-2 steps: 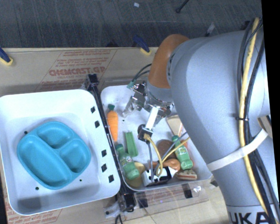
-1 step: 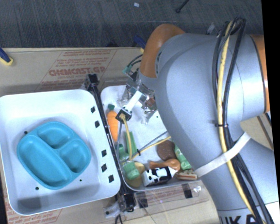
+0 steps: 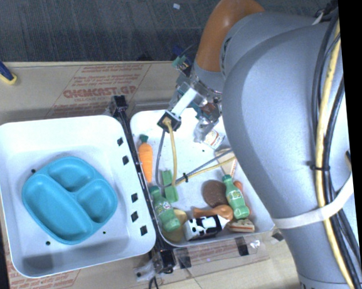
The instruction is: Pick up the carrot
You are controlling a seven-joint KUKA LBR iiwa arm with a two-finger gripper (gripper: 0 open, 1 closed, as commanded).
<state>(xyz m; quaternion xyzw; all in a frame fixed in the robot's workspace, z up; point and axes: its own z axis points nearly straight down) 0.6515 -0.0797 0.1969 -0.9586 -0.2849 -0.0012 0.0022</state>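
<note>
One carrot (image 3: 146,160) was seen, lying lengthwise against the left wall of the right-hand bin (image 3: 142,121), its green top toward the far end, untouched and not yet lifted. Two white bins were counted side by side; the left bin (image 3: 8,187) bore one blue divided plate (image 3: 69,198) with three compartments. The gripper (image 3: 206,127) was placed over the far part of the right bin, near the carrot but apart from it, and whether it was released or clenched could not be told, as it was largely masked by the arm (image 3: 281,132). The task was therefore judged to be at its approach stage: descent, closure on the carrot and lifting all remained to be done. Among the other contents of the right bin, three green bottles (image 3: 237,200) were counted, together with one black-and-white carton (image 3: 204,227) and one brown rounded item (image 3: 214,192); further small pieces were too crowded to be counted.
</note>
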